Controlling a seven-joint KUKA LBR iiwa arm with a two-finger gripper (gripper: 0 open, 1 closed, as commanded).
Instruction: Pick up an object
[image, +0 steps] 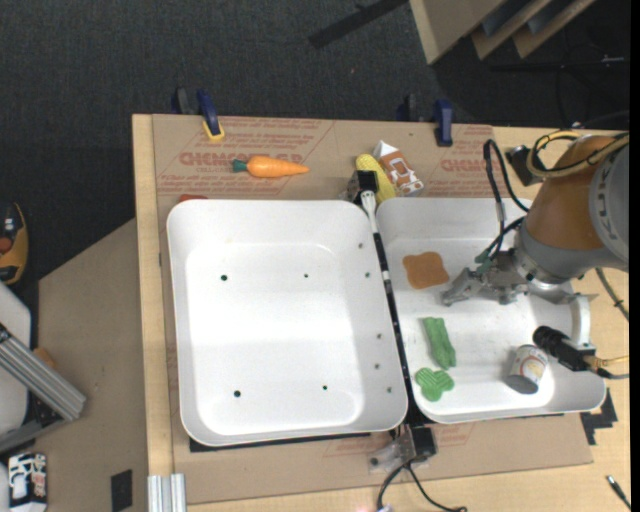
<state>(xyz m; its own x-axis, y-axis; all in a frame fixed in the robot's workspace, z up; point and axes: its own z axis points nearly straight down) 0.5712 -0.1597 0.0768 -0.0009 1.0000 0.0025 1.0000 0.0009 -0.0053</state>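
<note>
1. Reaching in from the right, the grey arm (590, 215) with its orange band hangs over the right bin (470, 215).
2. The gripper (462, 290) sits low over the bin floor, near the middle of the bin; its grey fingers point leftward and look slightly spread, and nothing shows between them.
3. A flat brown piece (425, 269) lies just left of the fingertips, apart from them.
4. A green stick-shaped object (437, 341) lies below the brown piece, and a rounder green object (433, 381) rests just below it, near the bin's front edge.
5. A small grey-and-tan can (524, 368) lies on its side in the bin's front right part, beside a black part of the arm's tooling.
6. The left bin (280, 320) stands side by side with the right one.
7. Outside the bins, on the cardboard base (150, 300), a toy carrot (270, 168) lies behind the left bin, and a yellow object (368, 170) with a small brown-and-white carton (398, 172) sits near the back where the bins meet.
</note>
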